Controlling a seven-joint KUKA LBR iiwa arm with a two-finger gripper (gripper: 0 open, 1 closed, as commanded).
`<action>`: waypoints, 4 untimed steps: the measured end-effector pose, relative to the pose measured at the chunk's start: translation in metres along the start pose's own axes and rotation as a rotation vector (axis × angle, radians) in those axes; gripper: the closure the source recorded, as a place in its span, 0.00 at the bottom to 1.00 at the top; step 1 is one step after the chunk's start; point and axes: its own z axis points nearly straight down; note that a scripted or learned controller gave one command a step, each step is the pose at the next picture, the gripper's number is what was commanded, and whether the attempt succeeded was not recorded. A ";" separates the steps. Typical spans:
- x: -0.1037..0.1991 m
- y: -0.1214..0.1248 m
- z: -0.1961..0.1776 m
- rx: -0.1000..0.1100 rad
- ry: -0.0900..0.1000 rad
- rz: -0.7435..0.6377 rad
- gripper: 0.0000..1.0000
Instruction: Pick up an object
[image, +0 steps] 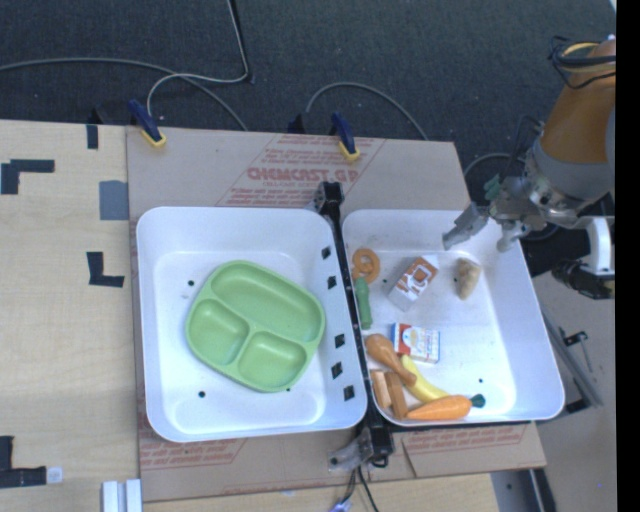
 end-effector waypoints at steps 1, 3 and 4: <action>0.012 0.061 0.086 0.003 0.001 0.000 0.00; 0.069 0.036 0.155 0.001 0.000 0.002 0.00; 0.064 0.053 0.158 -0.003 -0.001 0.000 0.00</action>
